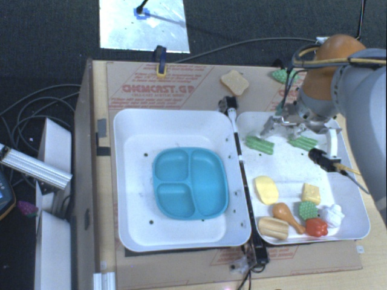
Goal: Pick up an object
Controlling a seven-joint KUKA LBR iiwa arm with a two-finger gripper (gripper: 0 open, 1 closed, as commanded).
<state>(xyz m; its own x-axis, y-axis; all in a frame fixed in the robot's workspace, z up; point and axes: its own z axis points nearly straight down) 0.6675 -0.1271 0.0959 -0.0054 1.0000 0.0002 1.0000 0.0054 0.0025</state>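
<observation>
Green toy vegetable pieces (259, 144) are seen lying in the right bin (357, 213) at the frame's upper right, just below the end effector (289, 124), whose open state cannot be told, so nothing is judged lifted and the pick remains undone.

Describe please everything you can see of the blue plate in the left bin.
The blue plate is a light blue tray with rounded corners, and it looks like smooth plastic. Raised ridges divide it into three compartments: one at the upper left, one at the lower left and a larger one along the right side. All three hold nothing. It lies flat and right side up, turned slightly, near the middle of the left bin, resting on the bin floor. Nothing else touches it.
</observation>
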